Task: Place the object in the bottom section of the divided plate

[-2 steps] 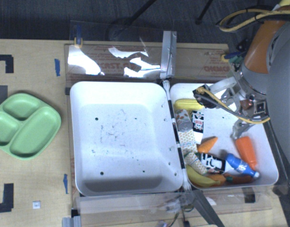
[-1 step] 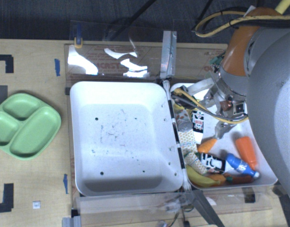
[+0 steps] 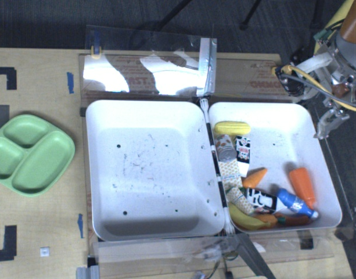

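Observation:
A green divided plate (image 3: 31, 154) lies on the wooden bench at the far left, with two small sections toward the top and one large section toward the bottom right. The gripper (image 3: 328, 118) hangs at the right bin's upper right corner, above its rim, far from the plate. Nothing shows in its grasp. The right bin (image 3: 282, 114) holds several objects along its left and lower sides: a yellow item (image 3: 232, 127), a small can (image 3: 225, 147), an orange carrot (image 3: 303, 185), a blue bottle (image 3: 294, 202) and a banana (image 3: 250, 220).
The left bin (image 3: 146, 167) sits between the plate and the right bin. A shiny clear panel (image 3: 148, 68) stands behind the left bin. Cables (image 3: 299, 74) trail off the arm at the upper right. Blue and black tape marks dot the bench.

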